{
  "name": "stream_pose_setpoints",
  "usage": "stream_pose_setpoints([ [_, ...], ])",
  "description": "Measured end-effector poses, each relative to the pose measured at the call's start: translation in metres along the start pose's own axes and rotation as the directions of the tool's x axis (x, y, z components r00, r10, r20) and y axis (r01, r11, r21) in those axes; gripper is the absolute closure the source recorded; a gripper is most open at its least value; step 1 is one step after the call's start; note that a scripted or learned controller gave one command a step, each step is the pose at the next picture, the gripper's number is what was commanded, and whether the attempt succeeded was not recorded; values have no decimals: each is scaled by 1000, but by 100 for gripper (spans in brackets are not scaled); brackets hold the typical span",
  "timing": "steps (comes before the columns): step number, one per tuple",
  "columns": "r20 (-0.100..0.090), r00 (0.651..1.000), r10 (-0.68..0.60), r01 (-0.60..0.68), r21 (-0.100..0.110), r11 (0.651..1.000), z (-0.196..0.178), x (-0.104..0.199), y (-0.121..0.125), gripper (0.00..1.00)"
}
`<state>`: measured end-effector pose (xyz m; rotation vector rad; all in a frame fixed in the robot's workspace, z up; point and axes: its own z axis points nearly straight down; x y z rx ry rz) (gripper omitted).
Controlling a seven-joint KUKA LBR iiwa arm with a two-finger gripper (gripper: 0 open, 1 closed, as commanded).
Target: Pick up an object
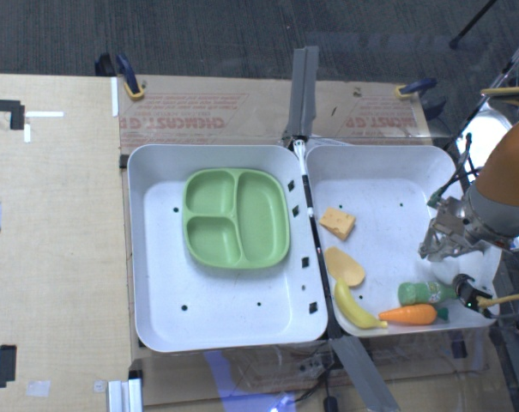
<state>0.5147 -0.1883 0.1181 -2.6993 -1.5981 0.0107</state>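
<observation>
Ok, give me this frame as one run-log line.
gripper: over right bin, holding nothing seen | right bin: cheese, banana, carrot | left bin: green plate

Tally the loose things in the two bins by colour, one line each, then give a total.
Green: 2, the divided plate and the green bottle
Yellow: 3, the cheese wedge, the pale chip and the banana
Orange: 1, the carrot
Total: 6
</observation>
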Motion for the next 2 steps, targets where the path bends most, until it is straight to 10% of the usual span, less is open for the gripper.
stream_pose_setpoints([
  [1,0,947,321,-321,-1,947,-24,-5,12,100],
  [2,0,705,710,-710,0,705,-60,-20,-29,100],
])
